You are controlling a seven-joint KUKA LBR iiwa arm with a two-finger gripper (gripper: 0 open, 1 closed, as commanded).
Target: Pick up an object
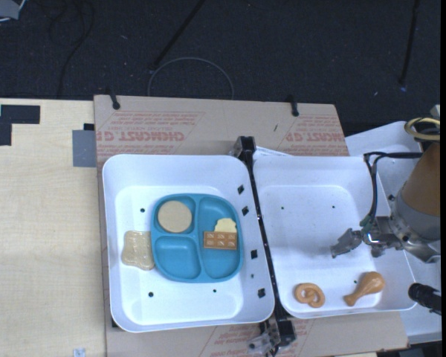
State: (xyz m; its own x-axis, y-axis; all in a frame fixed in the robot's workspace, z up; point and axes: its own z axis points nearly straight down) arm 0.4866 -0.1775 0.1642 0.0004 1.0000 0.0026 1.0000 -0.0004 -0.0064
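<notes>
My gripper (347, 244) hangs low over the right bin (312, 199), near its right side, with the grey arm and its orange band (430, 181) behind it. Below the gripper, by the bin's front wall, lie a tan drumstick (364, 288) and a brown pretzel (309, 295); both are apart from the gripper. In the left bin (126, 177) a blue divided plate (180, 260) carries a round tan disc (174, 216), a pale yellow wedge (225, 225) and an orange waffle-like block (220, 240). A pale toast slice (137, 250) lies against the plate's left edge.
A black clamp bar (256, 233) runs between the two bins. Cardboard (215, 129) lies under them, with a wooden bench top (37, 236) to the left. A black cable (372, 184) loops beside the arm at the right bin's far corner.
</notes>
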